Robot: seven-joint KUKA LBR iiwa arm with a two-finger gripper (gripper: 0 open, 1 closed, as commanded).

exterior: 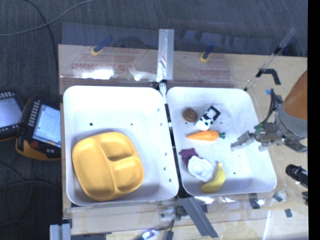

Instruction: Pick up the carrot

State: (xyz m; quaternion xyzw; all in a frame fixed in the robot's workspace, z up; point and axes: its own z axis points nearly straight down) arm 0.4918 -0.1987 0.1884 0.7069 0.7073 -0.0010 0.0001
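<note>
The orange carrot (204, 135) with a green top lies flat in the middle of the right bin (250, 181), its green end pointing right. My gripper (240, 142) reaches in from the right over the right side of the same bin. It is a short way right of the carrot's green end and apart from it. Nothing hangs from the gripper.
Around the carrot lie a brown round piece (190, 114), a black-and-white toy (210, 115), a purple piece (187, 155), a white lump (201, 168) and a banana (215, 179). A yellow divided plate (107, 165) sits in the left bin (85, 104).
</note>
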